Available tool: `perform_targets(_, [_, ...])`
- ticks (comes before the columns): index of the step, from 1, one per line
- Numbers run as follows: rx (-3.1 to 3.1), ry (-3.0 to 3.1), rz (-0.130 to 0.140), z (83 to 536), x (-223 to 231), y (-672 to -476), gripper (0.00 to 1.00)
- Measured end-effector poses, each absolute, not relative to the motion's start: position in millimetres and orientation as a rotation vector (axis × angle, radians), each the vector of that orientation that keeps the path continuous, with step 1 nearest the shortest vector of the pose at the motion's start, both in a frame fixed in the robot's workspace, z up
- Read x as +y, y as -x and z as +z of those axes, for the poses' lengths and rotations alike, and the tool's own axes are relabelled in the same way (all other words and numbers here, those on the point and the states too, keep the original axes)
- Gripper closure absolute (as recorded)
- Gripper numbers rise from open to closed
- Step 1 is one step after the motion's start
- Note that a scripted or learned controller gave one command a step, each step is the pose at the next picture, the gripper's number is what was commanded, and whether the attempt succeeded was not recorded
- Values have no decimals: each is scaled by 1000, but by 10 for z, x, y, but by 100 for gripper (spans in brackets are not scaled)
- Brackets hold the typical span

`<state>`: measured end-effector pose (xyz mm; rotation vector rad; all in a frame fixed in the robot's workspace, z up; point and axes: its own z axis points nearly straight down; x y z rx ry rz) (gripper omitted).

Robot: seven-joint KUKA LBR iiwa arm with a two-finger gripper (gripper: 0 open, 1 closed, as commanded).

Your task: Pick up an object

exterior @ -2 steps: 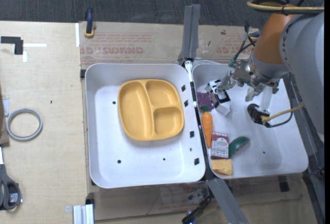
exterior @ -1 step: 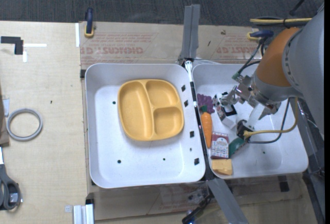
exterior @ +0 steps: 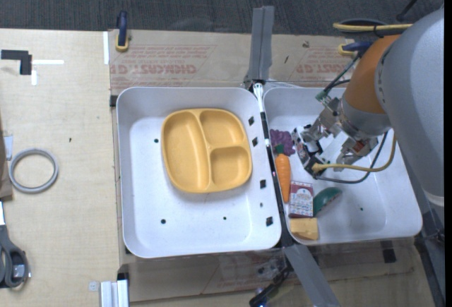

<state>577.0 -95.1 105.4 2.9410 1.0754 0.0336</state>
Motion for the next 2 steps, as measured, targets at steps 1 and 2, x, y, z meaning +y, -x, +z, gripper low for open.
perform_targets(1, [415, -3111, 34, 1057, -1089, -6221, 0])
perform_targets(2, [394, -3117, -6, 2251, -1693, -6082, 0])
